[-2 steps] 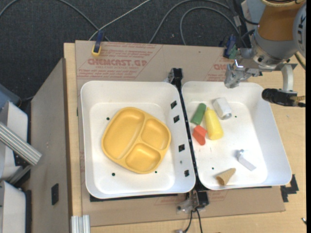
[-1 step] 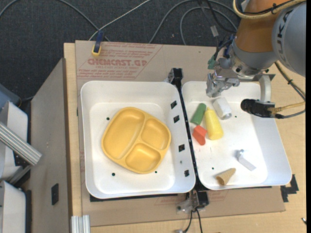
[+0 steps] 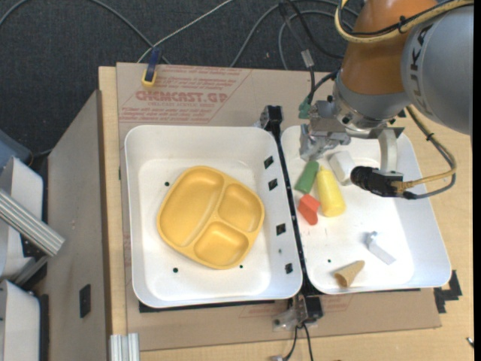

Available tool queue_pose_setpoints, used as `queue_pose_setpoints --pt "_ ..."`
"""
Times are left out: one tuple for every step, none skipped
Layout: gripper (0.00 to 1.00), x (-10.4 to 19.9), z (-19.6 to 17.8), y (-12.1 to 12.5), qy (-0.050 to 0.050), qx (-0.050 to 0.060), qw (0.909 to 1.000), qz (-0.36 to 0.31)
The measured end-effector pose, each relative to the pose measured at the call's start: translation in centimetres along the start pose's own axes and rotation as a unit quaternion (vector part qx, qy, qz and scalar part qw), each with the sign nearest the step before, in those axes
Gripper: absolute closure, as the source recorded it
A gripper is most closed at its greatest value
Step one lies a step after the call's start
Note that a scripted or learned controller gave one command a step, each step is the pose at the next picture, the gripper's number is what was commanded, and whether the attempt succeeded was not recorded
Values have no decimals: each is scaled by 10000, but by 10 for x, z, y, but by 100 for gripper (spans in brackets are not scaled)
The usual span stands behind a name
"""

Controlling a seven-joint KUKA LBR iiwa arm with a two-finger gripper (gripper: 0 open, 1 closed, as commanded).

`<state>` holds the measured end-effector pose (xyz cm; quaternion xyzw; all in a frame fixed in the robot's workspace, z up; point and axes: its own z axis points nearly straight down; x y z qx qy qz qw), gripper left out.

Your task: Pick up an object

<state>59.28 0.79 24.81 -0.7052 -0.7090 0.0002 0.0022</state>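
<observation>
A grey KUKA arm (image 3: 421,59) with an orange band reaches over the right bin (image 3: 421,232), its claw (image 3: 316,143) lowered at the bin's ten o'clock corner, just above a green block (image 3: 307,177); how far the claw stands open cannot be told. Beside the green block lie a yellow cylinder-shaped toy (image 3: 329,191) and, at its six o'clock, a red block (image 3: 309,208). A grey piece (image 3: 379,248) and a tan cone (image 3: 349,273) rest toward five o'clock. The left bin (image 3: 143,201) carries a yellow divided plate (image 3: 210,216). Both bins sit on a cardboard-covered tabletop (image 3: 188,89).
</observation>
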Motion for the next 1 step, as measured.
queue_pose_setpoints --pt "100 49 17 -18 -1 9 10000 -3"
